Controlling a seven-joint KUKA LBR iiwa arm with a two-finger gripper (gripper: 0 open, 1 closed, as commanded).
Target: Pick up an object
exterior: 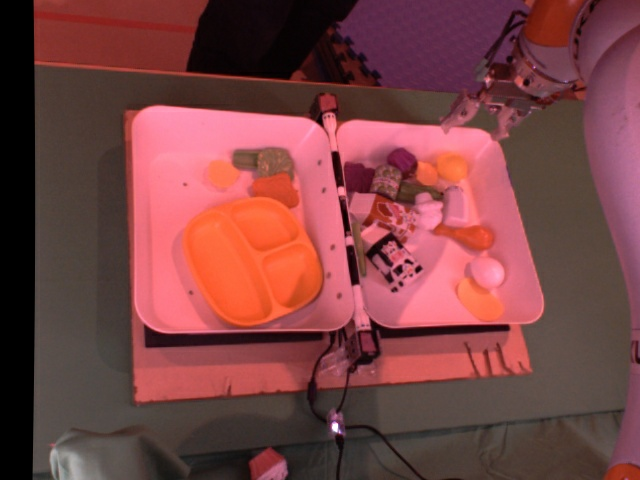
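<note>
My gripper hangs above the far right corner of the right bin, its fingers spread open with nothing between them. Below it in that bin lies a cluster of small objects: a yellow ball, a purple piece, a white bottle, an orange drumstick-like toy, a white egg on a yellow disc, and a black-and-white patterned box. The left bin holds an orange divided plate.
In the left bin also lie a green block, an orange piece and a yellow piece. A black-and-white bar divides the bins. Cables trail off the front edge. A grey cloth lies at front left.
</note>
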